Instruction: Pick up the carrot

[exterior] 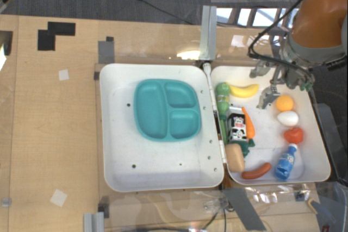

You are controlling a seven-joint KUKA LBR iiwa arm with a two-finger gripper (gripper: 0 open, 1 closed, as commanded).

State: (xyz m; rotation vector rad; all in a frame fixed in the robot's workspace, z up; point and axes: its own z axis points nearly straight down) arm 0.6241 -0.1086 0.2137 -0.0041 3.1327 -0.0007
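Observation:
The carrot (pixel 249 123) is a thin orange stick lying lengthwise in the right bin (pixel 321 163), against the right side of a black-and-white carton (pixel 236 126). My gripper (pixel 265 86) hangs over the bin's far part, up and to the right of the carrot, between a banana (pixel 243 91) and an orange ball (pixel 284 103). It is open, with nothing between its fingers, and does not touch the carrot.
The right bin also holds a green vegetable (pixel 222 93), a white egg (pixel 287 118), a red fruit (pixel 293 135), a blue bottle (pixel 286 163), a sausage (pixel 255 171) and a tan bread roll (pixel 235 156). A teal divided plate (pixel 166 108) lies in the left bin (pixel 117 133).

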